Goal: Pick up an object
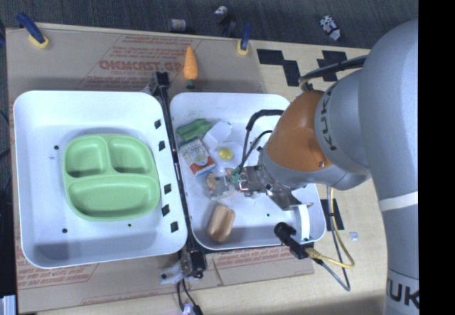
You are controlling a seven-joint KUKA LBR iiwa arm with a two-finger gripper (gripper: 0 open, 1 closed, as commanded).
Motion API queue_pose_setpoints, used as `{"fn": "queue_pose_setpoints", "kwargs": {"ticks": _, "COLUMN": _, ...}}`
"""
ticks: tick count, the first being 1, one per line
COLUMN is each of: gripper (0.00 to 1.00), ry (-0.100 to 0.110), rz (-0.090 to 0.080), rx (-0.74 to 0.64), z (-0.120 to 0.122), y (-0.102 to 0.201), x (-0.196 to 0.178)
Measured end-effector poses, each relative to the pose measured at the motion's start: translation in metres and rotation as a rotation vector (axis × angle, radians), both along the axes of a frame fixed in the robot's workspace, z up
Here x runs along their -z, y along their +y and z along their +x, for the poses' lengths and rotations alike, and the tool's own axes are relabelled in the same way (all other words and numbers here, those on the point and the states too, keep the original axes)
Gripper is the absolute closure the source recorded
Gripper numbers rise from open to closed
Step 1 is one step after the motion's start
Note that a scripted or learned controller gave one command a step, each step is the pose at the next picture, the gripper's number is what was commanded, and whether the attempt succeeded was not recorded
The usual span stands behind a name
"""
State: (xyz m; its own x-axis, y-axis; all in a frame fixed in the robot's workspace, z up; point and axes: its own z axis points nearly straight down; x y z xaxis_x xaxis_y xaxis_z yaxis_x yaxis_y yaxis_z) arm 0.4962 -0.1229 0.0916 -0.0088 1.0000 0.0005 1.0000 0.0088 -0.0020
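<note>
The right bin (266, 235) holds a heap of small objects: a green packet (193, 128), a red-and-white packet (196, 155), a white wrapper (217, 134), a small yellow piece (225, 153) and a tan bread roll (220, 223) near the front. My gripper (232, 181) reaches in from the right and sits low over the middle of the heap, just below the yellow piece and above the roll. Its tips are lost in the clutter beneath the orange wrist band (298, 141).
The left bin (35, 235) holds a green divided plate (110, 175). An orange carrot-shaped toy (190, 65) lies on the cardboard behind the bins. Blue clamps (32, 29) pin the board. The arm's grey body covers the right bin's right side; cables trail at front right.
</note>
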Motion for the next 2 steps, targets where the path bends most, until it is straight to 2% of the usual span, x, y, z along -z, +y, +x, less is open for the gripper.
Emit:
{"fn": "queue_pose_setpoints", "kwargs": {"ticks": 1, "gripper": 1.0, "ry": -0.001, "rz": -0.001, "rx": -0.006, "z": 0.001, "y": -0.001, "x": -0.01}}
{"fn": "queue_pose_setpoints", "kwargs": {"ticks": 2, "gripper": 1.0, "ry": -0.003, "rz": -0.002, "rx": 0.004, "z": -0.019, "y": -0.064, "x": -0.096}}
